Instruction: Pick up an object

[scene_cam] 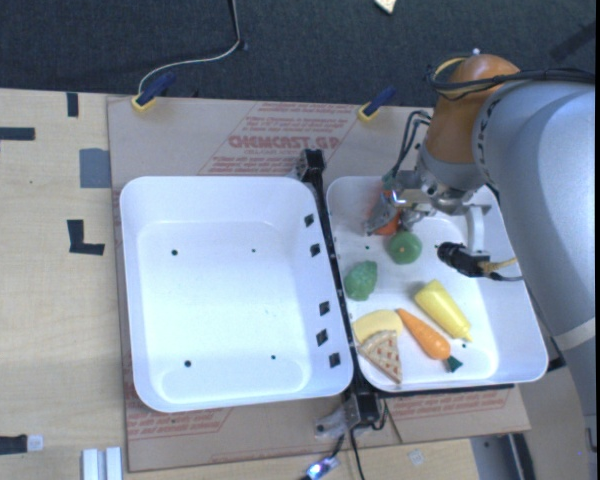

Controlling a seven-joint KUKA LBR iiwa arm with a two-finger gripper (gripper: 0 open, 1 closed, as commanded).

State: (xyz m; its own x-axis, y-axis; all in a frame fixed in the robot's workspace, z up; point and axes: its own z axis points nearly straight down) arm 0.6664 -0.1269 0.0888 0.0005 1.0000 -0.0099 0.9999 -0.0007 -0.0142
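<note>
The gripper [395, 208] hangs low over the far left corner of the right bin [515, 353], close to the divider where the two bins meet, and whether it is wide or narrow I cannot tell, since the wrist and its cabling cover that part. An orange-red object [383, 226] shows just beneath it, partly hidden, so its shape is unclear; nothing shows it being held. Touching or just beside that piece, on the near side, lies a round dark green object [404, 248]. A paler green lumpy object [361, 280] sits nearer still, against the bin's left wall. Toward the near end lie a yellow corn-like piece [441, 309], an orange carrot [424, 334] with a green tip, a pale yellow wedge [374, 323] and a tan waffle-patterned slice [383, 355], these last two touching each other and close to the near left corner. A small black part [464, 259] juts out by the arm, over the bin's middle. The right half of this bin is covered by the grey arm [545, 168], leaving little room there, while bare floor shows between the round green object and the corn. The left bin [160, 198] is well apart from the gripper across the divider.
</note>
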